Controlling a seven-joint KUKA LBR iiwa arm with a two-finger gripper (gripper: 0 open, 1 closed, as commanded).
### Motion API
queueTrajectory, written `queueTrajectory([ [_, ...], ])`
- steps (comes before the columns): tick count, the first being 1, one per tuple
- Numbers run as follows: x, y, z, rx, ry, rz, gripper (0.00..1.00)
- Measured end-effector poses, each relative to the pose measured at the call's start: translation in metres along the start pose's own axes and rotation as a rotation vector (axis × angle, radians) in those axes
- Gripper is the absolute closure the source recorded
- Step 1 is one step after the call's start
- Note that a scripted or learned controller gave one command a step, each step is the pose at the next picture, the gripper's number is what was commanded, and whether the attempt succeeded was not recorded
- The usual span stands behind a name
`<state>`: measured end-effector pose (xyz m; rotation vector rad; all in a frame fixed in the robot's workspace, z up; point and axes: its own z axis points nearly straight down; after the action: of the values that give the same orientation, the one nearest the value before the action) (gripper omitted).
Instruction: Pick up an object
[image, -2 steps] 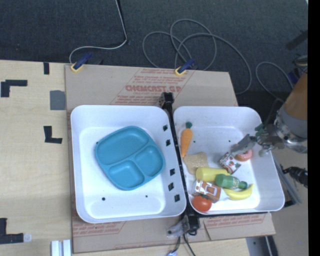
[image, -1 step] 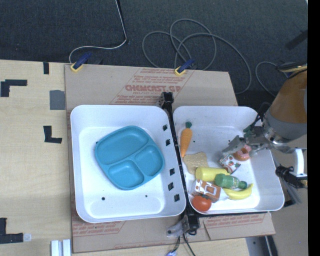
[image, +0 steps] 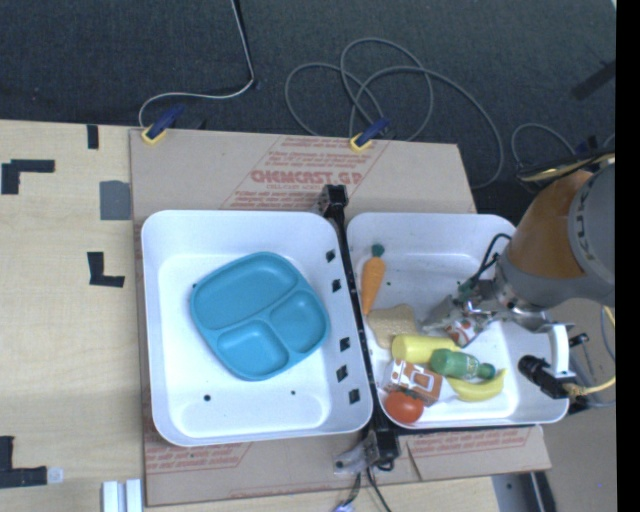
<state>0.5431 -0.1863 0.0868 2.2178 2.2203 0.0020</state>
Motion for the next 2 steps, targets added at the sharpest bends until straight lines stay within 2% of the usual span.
queueTrajectory([
  [1,-0.001,0.001,-0.01,-0.004,-0.003,0.0,1.0],
  [2,0.063,0.063,0.0,-0.005,0.001,-0.002,1.0],
])
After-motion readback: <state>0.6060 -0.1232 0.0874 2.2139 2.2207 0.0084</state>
